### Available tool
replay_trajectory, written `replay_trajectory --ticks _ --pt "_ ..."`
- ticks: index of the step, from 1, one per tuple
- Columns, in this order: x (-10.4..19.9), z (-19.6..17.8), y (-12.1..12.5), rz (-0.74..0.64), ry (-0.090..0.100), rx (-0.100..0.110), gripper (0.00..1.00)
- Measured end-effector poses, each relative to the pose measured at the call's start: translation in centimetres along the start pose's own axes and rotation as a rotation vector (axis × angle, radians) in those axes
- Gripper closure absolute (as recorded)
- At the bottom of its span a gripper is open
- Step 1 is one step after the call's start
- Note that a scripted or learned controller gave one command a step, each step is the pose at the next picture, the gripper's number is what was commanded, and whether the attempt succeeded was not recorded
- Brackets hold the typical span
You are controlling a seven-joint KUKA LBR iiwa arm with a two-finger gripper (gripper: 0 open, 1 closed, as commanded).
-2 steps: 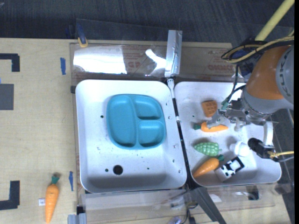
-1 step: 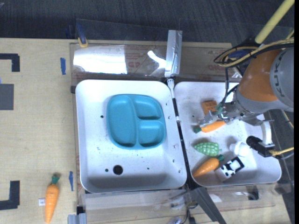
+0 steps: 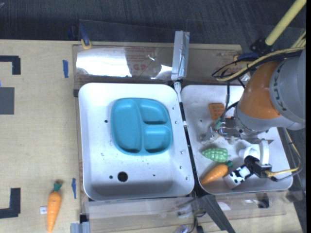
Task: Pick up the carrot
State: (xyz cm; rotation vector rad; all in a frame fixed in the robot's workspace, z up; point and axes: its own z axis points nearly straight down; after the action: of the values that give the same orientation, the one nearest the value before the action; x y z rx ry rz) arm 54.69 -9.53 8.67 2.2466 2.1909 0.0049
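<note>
Left bin (image 3: pixel 92 130): shallow, white, rounded corners, resting on the bench (image 3: pixel 34 110); holds one teal divided plate (image 3: pixel 141 125) lying flat near its centre, with one long compartment on the left and two smaller ones on the right; a dark round spot (image 3: pixel 122 176) shows on the bin floor near the front edge, and small dark specks are scattered across the floor. Right bin (image 3: pixel 197 103): same make, set just beside the left bin so that their rims meet; holds a carrot (image 3: pixel 215 174), orange, lying at a slant by the front left corner with its thick end toward the black-and-white toy (image 3: pixel 238 175), which sits touching or just beside it; a green knobbly item (image 3: pixel 215 154) lies just behind the carrot; an orange rectangular piece (image 3: pixel 216 110) lies toward the back of the bin. Second carrot (image 3: pixel 53 205): orange with green top, lying on the bench outside both bins, well apart, at the front left. Tool (image 3: pixel 221 129): lowered over the middle of the right bin, near the green item and apart from the carrot; whether its fingers are spread or closed cannot be made out; nothing seen between them.
</note>
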Motion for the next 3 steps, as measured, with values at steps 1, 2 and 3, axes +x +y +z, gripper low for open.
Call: replay_trajectory --ticks 1,2,3 --pt "-2.8 0.0 -6.6 0.0 -0.001 0.002 0.0" --pt "-1.8 0.1 5.0 -0.159 0.0 0.0 0.0" --pt "-9.9 -5.7 6.8 -0.183 -0.003 0.001 0.0"
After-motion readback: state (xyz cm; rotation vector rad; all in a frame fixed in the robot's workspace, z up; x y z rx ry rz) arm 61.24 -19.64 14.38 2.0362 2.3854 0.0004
